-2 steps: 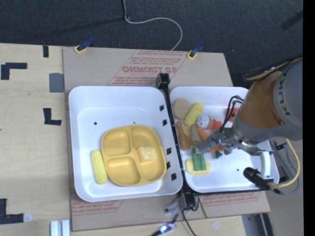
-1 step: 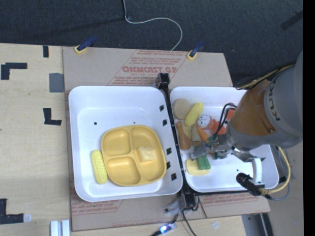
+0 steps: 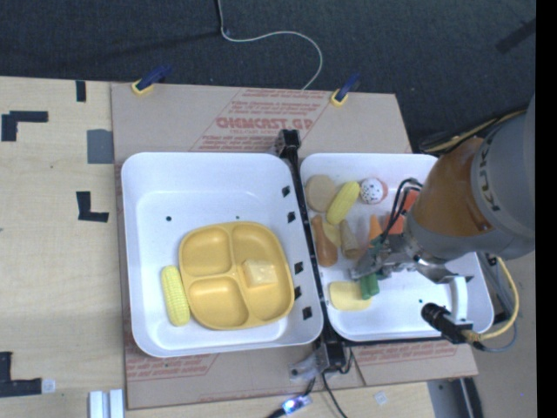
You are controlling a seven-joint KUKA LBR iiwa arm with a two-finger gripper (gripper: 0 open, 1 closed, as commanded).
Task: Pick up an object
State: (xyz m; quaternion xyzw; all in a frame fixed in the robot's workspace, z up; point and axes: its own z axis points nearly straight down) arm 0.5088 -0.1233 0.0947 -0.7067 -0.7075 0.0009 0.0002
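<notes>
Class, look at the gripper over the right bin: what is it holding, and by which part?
It cannot be told: the gripper hangs low among the toy food in the right bin.

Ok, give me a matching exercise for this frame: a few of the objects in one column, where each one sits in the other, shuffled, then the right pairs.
Things:
1. yellow divided plate
2. corn cob beside the plate
3. white speckled ball
4. pale cube

Places:
A. right bin, near its far edge
B. in a compartment of the plate
C. middle of the left bin
D. left bin floor, at the plate's left edge

Pairs: 1-C, 2-D, 3-A, 4-B
</notes>
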